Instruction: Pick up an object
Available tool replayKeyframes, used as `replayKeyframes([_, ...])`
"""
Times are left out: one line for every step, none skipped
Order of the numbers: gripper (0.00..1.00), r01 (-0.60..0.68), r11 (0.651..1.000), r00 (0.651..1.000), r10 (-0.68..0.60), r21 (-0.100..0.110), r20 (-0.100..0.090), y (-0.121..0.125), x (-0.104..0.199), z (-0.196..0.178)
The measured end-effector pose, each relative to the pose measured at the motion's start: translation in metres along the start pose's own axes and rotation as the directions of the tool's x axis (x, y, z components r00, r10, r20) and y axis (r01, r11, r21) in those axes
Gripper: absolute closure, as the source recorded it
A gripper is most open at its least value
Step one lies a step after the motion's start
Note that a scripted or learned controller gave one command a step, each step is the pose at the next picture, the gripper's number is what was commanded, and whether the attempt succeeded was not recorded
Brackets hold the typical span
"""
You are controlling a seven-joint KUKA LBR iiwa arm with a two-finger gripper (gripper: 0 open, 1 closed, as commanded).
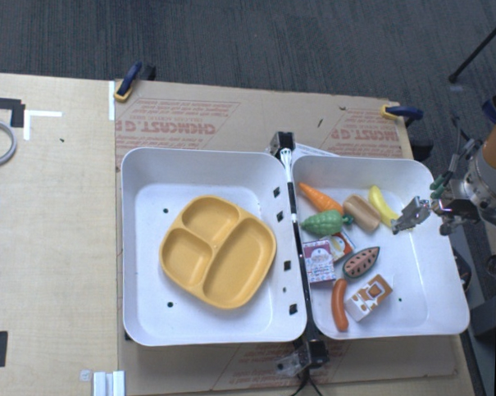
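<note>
The right bin [424, 303] holds several toy foods: an orange carrot [317, 196], a green vegetable [325, 223], a tan sausage roll [360, 213], a yellow banana [383, 205], a red packet [317, 262], a brown oval slice [361, 261], a red sausage [339, 304] and an orange-and-white carton [368, 295]. My gripper [426, 219] hovers over the bin's right side, just right of the banana. It is open, with nothing between its fingers.
The left bin [139, 254] holds a yellow divided plate [219, 251]. Both bins rest on a cardboard sheet [218, 122] held by blue-and-yellow clamps [128, 79]. A black clip [283, 143] sits at the bins' far joint.
</note>
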State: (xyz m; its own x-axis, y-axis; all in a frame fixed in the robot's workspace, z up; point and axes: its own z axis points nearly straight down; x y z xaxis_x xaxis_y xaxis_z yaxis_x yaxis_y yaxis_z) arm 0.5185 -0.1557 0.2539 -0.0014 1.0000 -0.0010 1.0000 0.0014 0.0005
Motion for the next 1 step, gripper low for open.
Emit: replayKeyframes([1.00, 0.001, 1.000, 1.000, -0.001, -0.001, 0.001, 0.0009, -0.0002, -0.0096])
